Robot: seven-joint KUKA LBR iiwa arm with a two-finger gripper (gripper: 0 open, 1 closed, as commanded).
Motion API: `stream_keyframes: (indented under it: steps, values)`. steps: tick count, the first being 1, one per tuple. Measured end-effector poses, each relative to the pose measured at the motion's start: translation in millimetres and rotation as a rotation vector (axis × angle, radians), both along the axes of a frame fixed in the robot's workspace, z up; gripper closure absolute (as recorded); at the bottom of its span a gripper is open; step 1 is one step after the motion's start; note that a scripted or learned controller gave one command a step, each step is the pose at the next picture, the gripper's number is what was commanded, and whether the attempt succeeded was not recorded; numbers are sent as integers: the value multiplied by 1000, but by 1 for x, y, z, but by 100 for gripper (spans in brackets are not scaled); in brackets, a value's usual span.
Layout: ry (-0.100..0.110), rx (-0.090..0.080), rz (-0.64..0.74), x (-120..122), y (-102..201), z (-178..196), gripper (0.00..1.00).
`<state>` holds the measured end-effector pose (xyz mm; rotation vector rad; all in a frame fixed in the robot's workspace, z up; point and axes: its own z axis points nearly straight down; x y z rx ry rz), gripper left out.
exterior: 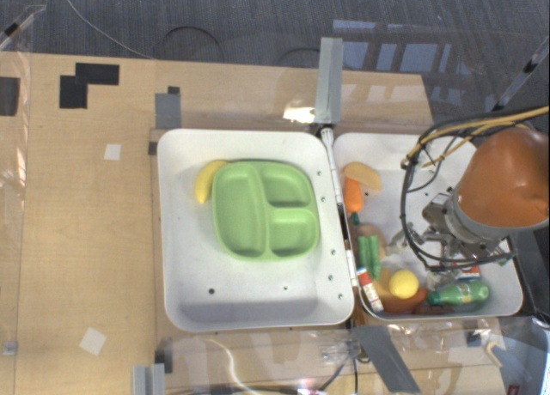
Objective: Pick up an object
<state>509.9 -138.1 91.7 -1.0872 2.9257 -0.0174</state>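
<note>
The right bin (391, 148) holds several small items. A tan slice (364, 176) and an orange carrot-like piece (353, 195) lie near its left wall. A green stick (369, 254), a yellow ball (403, 283) and a green bottle (458, 294) lie along the front. My gripper (443, 243) hangs low over the right half of this bin, just behind the bottle and to the right of the yellow ball. The orange wrist band (507, 179) and cables hide most of it. I see nothing held in it.
The left bin (185, 282) carries a green divided plate (263, 209) with a yellow banana (204, 180) tucked at its left edge. A red-and-white tube (368, 288) lies by the divider between the bins. Black cables loop around the wrist.
</note>
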Motion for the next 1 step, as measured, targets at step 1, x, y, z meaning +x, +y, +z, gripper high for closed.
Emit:
stream_keyframes:
  steps: [1]
  values:
    - [-17, 0, 7, 6, 2, 14, 100]
